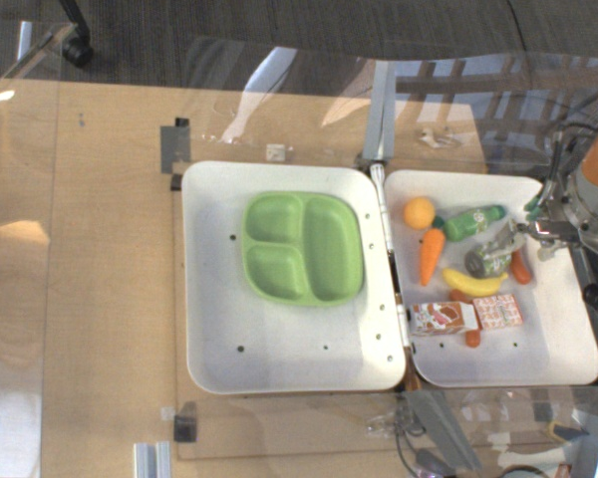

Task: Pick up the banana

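One gripper [490, 255] hovers just above the banana [473, 283] mid right bin [568, 366]; you can't tell its finger spread. Lower squarely, avoiding the carrot [431, 255].

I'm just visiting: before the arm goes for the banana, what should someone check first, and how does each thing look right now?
1. Banana in view, lying in the right bin: ok.
2. Gripper directly above the banana: ok, it hovers just over it.
3. Banana between the fingers: not ok, no grasp visible.
4. Room around the banana: not ok; carrot, green bottle and two small cartons crowd it.
5. Fingers wide enough for the banana: cannot tell.
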### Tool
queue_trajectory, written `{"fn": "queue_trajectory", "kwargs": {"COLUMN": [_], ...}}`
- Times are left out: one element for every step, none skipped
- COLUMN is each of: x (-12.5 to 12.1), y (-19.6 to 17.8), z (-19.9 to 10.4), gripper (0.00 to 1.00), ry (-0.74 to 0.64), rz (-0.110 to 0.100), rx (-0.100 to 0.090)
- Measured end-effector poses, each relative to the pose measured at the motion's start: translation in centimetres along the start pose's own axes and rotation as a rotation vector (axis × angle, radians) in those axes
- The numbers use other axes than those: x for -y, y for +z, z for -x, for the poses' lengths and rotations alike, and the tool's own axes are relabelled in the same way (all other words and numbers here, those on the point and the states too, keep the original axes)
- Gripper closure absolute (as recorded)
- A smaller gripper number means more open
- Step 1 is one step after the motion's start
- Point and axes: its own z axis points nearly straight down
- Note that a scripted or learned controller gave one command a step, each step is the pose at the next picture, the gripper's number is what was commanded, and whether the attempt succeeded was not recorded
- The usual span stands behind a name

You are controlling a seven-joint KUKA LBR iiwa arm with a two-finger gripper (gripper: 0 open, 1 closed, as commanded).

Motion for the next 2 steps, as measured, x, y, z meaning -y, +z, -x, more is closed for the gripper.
{"fn": "queue_trajectory", "kwargs": {"x": [0.7,0.4], "y": [9.4,8.1], "z": [-4.2,-4.1], "gripper": [0.0,1.0], "ry": [-0.002,-0.004], "rz": [0.009,0.017], "rx": [0.002,0.006]}}
